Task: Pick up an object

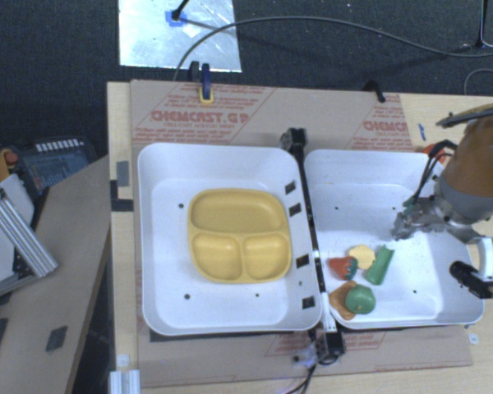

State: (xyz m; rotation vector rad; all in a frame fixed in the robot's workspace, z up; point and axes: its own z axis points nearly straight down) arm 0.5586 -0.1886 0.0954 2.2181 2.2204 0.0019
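Looking down, you see the jaws [404, 222] over the right bin [411, 298]; their state cannot be told. A green cylinder [380, 266] lies just below-left of them.

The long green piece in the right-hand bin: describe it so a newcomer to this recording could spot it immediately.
Start at the right bin, then drop to the small cluster of toys near its front left corner. The green stick lies tilted at the cluster's right edge, beside a pale yellow piece. It is the only long, narrow item; the other green piece is round.
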